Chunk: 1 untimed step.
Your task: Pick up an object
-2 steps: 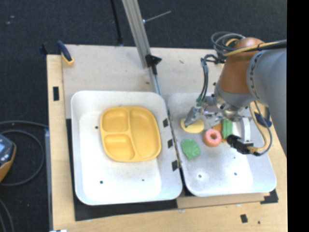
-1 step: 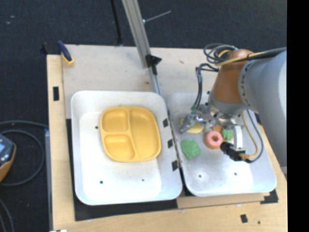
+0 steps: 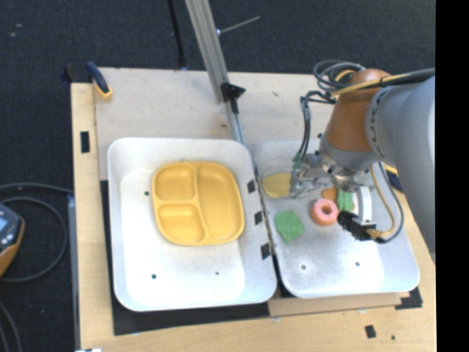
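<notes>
Arm: the grey KUKA arm with its orange band (image 3: 350, 123) reaches in from the right edge and hangs over the upper part of the right-hand shallow white bin (image 3: 381, 270); its bulk covers that bin's upper right corner and part of its far rim.
Gripper: the two-finger gripper (image 3: 306, 182) sits low over the bin, just right of the flat pale yellow disc; dark cables and metal fittings crowd it, and I cannot tell its state.
Pale yellow disc: a flat, round, pale yellow object (image 3: 275, 185) lies near the right bin's left rim, its right edge tucked under or against the gripper parts; whether they touch cannot be judged.
Green block: a small green spongy square (image 3: 289, 226) lies on the bin floor below the disc, apart from it.
Pink ring: a pink doughnut-shaped ring (image 3: 325, 212) lies right of the green block, just below the wrist hardware.
Other pieces: a small orange bit (image 3: 330, 194) and a green-and-white object (image 3: 357, 202) show beside the ring, partly hidden by the wrist and a black cable, too blocked to identify.
Left bin: the left shallow white bin (image 3: 132, 270) holds a yellow plastic tray with three compartments (image 3: 198, 202), lying flat near its middle.
Bench: the tan wooden bench (image 3: 146, 101) carries a slanted metal pole (image 3: 209, 42), cut off at the top.
</notes>
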Motion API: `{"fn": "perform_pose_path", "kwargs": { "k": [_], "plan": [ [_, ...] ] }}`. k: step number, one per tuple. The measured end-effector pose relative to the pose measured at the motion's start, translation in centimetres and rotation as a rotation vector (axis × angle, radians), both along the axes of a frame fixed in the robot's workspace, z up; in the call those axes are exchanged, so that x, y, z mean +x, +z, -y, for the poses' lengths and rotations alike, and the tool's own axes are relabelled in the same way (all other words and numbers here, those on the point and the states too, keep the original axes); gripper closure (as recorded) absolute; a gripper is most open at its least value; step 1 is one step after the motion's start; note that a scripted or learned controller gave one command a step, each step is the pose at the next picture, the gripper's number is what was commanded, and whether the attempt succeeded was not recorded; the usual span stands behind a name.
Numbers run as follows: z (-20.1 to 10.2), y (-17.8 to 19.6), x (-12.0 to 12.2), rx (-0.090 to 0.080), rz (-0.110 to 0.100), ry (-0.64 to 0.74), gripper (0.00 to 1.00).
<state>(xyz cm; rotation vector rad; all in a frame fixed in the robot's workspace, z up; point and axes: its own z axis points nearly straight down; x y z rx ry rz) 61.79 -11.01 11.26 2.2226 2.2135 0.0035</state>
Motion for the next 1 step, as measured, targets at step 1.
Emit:
{"fn": "perform_pose_path", "kwargs": {
  "k": [1],
  "plan": [
    [0.03,6.5,0.19,0.0,0.002,0.006,1.0]
  ]
}}
